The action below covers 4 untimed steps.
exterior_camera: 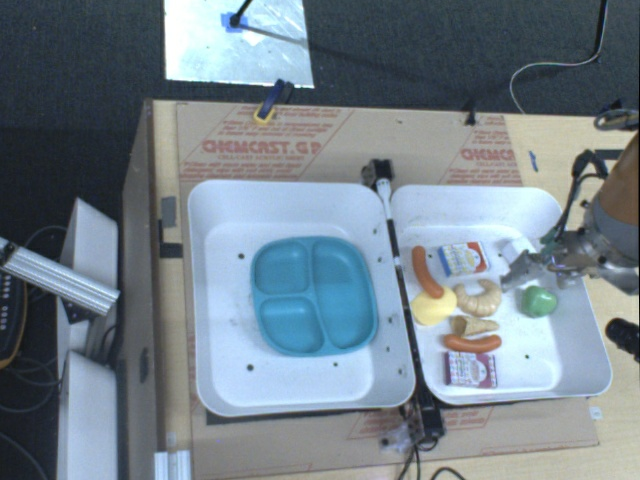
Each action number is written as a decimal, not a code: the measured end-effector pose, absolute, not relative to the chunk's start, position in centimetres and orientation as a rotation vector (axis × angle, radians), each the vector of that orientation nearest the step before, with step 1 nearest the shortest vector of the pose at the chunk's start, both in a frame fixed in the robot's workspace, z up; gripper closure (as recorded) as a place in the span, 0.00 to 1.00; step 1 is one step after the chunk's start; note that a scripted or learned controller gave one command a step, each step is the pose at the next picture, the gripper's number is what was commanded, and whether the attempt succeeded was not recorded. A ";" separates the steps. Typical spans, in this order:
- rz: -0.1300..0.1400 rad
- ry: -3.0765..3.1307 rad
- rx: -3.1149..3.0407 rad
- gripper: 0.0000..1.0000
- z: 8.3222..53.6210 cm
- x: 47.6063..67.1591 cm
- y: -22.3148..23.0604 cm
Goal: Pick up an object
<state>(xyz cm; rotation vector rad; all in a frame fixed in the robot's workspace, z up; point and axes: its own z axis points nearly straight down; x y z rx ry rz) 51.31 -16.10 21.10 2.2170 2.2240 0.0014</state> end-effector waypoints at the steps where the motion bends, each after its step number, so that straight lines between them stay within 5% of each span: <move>1: -0.001 2.225 2.220 0.00 9.2 51.2 -12.9; 2: 0.001 2.222 2.220 0.00 8.4 49.3 -10.8; 3: 0.004 2.222 2.218 1.00 9.4 49.4 -10.8; 4: 0.005 2.224 2.216 1.00 18.9 51.7 -4.7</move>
